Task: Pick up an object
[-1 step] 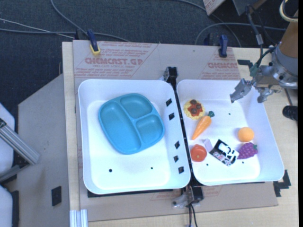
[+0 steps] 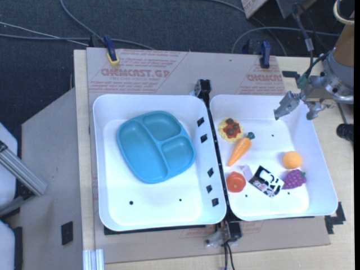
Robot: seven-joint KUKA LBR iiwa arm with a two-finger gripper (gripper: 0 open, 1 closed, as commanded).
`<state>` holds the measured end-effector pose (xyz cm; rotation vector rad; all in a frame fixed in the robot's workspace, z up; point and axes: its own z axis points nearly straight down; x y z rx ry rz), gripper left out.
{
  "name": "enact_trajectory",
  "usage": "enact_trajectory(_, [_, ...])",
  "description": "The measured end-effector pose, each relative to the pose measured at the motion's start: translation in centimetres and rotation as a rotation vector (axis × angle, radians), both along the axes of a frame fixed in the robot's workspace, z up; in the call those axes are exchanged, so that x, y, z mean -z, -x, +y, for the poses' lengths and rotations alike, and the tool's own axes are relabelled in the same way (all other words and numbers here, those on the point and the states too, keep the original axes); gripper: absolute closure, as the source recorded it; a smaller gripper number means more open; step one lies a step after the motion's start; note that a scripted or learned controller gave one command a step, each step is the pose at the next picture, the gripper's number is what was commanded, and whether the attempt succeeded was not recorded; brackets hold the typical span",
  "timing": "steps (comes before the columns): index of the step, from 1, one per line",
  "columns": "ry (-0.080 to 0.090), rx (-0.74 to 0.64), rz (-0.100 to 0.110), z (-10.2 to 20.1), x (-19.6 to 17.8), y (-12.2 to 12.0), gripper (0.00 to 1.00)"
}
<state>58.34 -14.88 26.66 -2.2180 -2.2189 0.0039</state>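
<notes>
the gripper (image 2: 297, 109) hangs open and holding nothing over the right bin (image 2: 322, 161), well apart from the carrot (image 2: 240, 149), orange (image 2: 292, 160) and grapes (image 2: 294, 179).

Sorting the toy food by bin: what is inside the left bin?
The left bin holds a blue divided plate, its three compartments bare. Whatever part of the bin floor lies under the plate is covered.

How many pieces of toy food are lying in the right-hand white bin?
5. A round red-and-yellow toy pastry near the divider, an orange plastic carrot below it, a red plastic tomato lower still, an orange fruit and purple grapes toward the right wall.
</notes>
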Motion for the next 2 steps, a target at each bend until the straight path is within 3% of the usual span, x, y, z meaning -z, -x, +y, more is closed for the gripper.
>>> enact_trajectory(2, [-0.002,0.001,0.007,-0.9,11.0,0.9,0.0])
